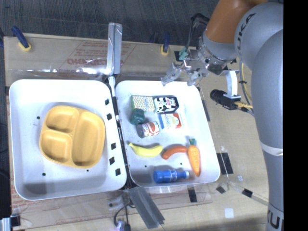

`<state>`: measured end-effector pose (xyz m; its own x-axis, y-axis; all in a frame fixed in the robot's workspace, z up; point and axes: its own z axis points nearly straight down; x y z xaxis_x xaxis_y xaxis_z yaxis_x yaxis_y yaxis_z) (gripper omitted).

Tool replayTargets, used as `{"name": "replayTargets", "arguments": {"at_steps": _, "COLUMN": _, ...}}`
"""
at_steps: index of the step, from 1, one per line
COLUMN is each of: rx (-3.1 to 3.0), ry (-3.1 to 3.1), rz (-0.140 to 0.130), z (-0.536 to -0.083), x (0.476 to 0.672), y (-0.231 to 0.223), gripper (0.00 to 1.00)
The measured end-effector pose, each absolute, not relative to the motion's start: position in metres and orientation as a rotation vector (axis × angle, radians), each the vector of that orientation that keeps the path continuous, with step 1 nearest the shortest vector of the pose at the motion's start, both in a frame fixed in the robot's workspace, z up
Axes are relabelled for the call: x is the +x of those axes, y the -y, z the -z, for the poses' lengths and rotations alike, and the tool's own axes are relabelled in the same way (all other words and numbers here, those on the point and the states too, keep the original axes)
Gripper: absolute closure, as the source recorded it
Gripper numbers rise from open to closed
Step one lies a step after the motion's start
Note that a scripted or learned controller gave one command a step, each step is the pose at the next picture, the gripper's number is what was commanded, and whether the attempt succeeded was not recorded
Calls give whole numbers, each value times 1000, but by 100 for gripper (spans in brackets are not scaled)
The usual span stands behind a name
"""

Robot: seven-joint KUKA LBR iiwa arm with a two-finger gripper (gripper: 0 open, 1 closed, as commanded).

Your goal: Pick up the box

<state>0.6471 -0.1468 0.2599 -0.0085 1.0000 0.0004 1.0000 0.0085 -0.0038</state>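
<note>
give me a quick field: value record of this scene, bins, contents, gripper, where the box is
left bin: yellow divided tray
right bin: patterned box, cow-print carton, small carton, can, teal item, banana, sausage, carrot, blue bottle
gripper: above the right bin's far rim, open, holding nothing
box status: lying in the right bin's far part, beside the cow-print carton
</note>
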Motion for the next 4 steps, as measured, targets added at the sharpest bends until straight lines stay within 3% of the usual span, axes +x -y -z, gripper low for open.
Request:
{"name": "replayTargets", "arguments": {"at_steps": 1, "rx": -2334, "ry": 2097, "rz": -6, "z": -133, "x": 598, "y": 153, "gripper": 0}}
{"name": "replayTargets", "arguments": {"at_steps": 2, "rx": -2434, "ry": 1998, "rz": 11, "z": -99, "x": 579, "y": 190, "gripper": 0}}
{"name": "replayTargets", "arguments": {"at_steps": 3, "rx": -2433, "ry": 2003, "rz": 11, "z": -110, "x": 580, "y": 191, "gripper": 100}}
{"name": "replayTargets", "arguments": {"at_steps": 4, "rx": -2342, "ry": 2109, "rz": 9, "z": -101, "x": 608, "y": 191, "gripper": 100}}
